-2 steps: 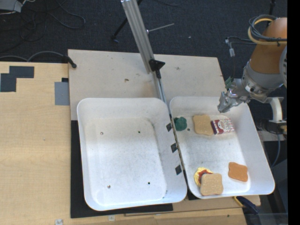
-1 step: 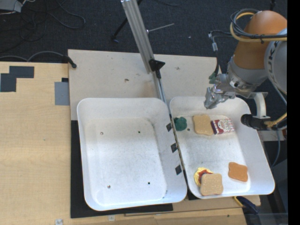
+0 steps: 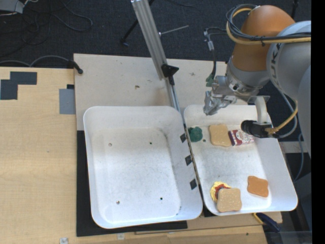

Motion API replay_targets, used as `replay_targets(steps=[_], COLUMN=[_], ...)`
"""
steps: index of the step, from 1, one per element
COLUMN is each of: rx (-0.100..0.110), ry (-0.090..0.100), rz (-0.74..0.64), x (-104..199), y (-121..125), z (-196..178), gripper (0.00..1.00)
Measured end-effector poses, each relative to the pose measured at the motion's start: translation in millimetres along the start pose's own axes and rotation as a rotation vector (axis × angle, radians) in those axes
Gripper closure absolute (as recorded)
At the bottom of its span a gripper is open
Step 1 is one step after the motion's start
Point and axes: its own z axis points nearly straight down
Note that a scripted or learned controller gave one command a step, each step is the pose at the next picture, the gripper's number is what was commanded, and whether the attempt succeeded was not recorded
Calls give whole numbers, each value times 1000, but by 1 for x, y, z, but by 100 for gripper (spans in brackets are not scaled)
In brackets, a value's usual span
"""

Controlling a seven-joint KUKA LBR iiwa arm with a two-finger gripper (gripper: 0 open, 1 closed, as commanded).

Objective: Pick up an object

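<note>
The end effector (image 3: 212, 107), finger state impossible to tell, hovers at the right bin's (image 3: 284, 187) far edge, with the tan bread slice (image 3: 220, 134) lying just near of it, beside the green piece (image 3: 195, 133).

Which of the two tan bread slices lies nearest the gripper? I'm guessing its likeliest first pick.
The upper bread slice, at the right bin's far end beside the green object, just below the gripper. The other slice lies at the near edge, on a yellow and red item.
</note>
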Motion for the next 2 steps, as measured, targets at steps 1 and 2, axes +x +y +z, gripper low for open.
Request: replay_targets(steps=[1,2], rx=[3,0], ry=[1,-1], rz=[1,1], x=[46,92], y=[5,15], z=[10,12], gripper=[100,100])
